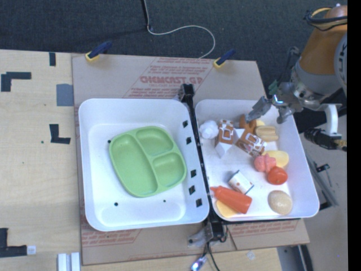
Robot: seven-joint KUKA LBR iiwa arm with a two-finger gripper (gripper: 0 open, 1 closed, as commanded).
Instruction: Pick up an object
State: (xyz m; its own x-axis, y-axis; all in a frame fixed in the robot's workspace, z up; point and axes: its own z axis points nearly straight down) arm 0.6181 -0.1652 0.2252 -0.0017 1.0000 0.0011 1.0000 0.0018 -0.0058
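The right bin [304,168] holds several toy foods: a white round piece [208,130], two brown-and-white patterned pieces [226,132] [251,144], a tan bun [267,132], a pink piece [264,163], a yellow piece [280,158], a red tomato [277,175], a small white box [241,182], an orange carrot [232,199] and a beige egg-like ball [280,201]. My gripper [271,109] hangs over the bin's far right corner, just above the bun. Its fingers are spread apart with nothing between them.
The left bin [93,151] holds a green divided plate [148,160]. A black divider with clips [192,151] runs between the bins. A white cable [175,31] lies beyond the cardboard base. The arm's orange and grey body [324,49] looms at the right.
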